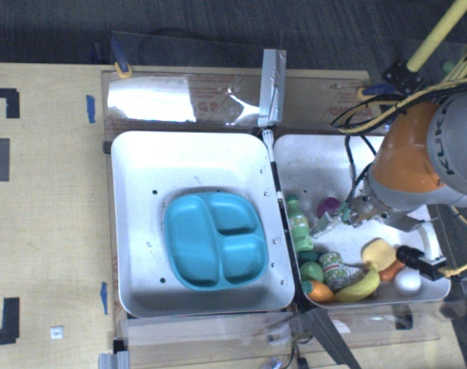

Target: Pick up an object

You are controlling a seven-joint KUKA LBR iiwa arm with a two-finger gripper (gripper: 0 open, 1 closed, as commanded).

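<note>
Faint reddish print runs across the clear plastic sheet (179,98) taped behind the bins, too blurred to read. Dark lettering on the grey arm (448,141) is cut by the frame edge, so no word can be made out. A small can (332,268) in the right bin (306,160) carries a patterned label, also illegible.

The left bin (133,167) holds a blue divided tray (216,239), lying flat with three compartments. The right bin's near corner is crowded with a banana (361,286), a yellow fruit (378,252), an orange piece (321,290), a green ball (311,271), a white egg-like thing (408,281), a green bottle (298,223) along the left wall, and a purple ball (328,205) a little apart.

The pincer (342,217) hangs low over the right bin, just beside the purple ball, near the bottle. It is small and partly covered by the wrist; whether it is wide or narrow cannot be told, and nothing can be seen between its tips. A black part (418,261) overlaps the fruit heap.
</note>
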